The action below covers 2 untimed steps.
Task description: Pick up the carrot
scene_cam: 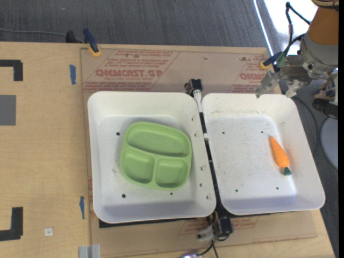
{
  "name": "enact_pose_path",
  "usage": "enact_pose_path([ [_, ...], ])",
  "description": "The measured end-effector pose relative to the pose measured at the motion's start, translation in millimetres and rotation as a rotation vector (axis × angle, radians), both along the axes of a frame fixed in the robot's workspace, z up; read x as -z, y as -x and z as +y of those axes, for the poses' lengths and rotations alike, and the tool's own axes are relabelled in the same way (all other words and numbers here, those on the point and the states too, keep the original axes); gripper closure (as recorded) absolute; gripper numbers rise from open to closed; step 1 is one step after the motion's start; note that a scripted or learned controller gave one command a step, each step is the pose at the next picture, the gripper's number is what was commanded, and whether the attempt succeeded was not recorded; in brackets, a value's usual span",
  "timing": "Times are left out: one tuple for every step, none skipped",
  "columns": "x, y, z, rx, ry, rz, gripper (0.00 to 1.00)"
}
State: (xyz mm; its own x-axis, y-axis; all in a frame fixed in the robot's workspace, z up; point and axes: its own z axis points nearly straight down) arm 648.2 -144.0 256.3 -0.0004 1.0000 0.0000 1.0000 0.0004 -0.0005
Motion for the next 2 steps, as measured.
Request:
enact_pose_path([
  [114, 57, -47, 0.001, 0.000, 0.001, 0.00],
  [164, 98, -62, -0.006, -0.011, -0.001, 0.00],
])
